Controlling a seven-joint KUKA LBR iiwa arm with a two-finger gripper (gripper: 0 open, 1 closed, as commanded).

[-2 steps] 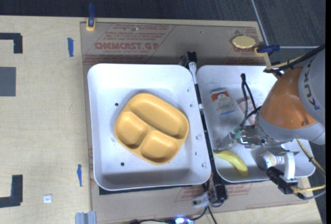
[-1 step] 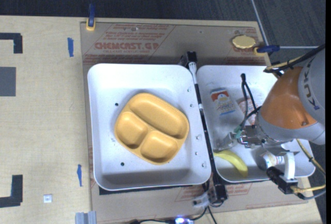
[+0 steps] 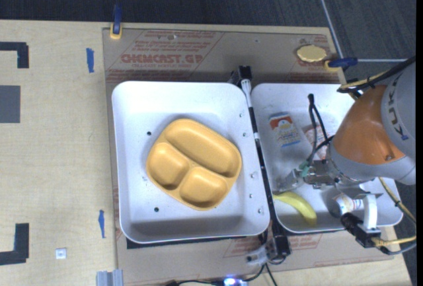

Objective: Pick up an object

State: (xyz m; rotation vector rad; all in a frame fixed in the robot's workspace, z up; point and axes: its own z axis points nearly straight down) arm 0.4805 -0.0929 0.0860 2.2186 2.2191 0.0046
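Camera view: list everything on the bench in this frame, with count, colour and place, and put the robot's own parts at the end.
bins: 2, white, side by side on the board
divided plate: 1, yellow, three compartments, middle of the left bin
banana: 1, yellow, near edge of the right bin, close to the divider
small packet: 1, white with orange and blue print, far part of the right bin
round disc: 1, tan, on the board beyond the right bin
clamps: 2, blue, on the board's far edge
arm: 1, grey with orange band, over the right bin
gripper: 1, metallic, low in the right bin just above the banana
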